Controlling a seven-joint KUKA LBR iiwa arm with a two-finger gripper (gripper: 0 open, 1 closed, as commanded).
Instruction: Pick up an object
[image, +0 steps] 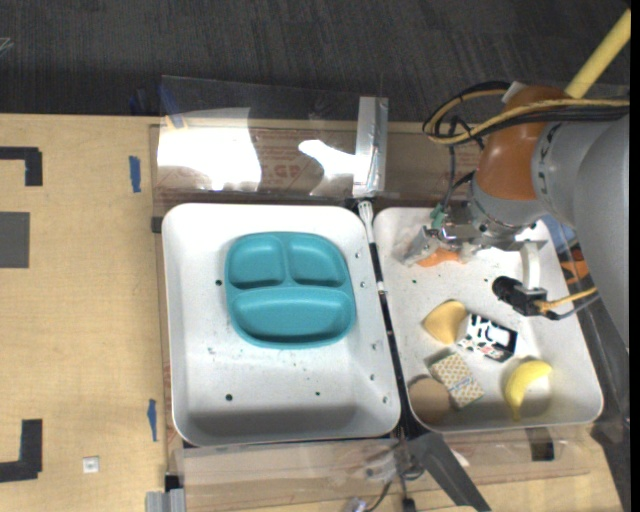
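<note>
My gripper (437, 236) hangs low over the far left corner of the right bin (580, 345), reaching in from the right. Just under and in front of it lies a small orange object (438, 258), partly covered by the gripper. Nearer the front of that bin lie a yellow wedge (445, 321), a black-and-white packet (490, 337), a checkered block (457, 378), a brown round thing (430, 398) and a yellow lemon-like fruit (528, 385).
The left bin (200, 380) holds a teal divided plate (290, 288). A ridge (378, 300) separates the two bins. A clear plastic sheet and a metal bracket (368, 150) stand behind the bins. The grey arm (590, 170) fills the far right.
</note>
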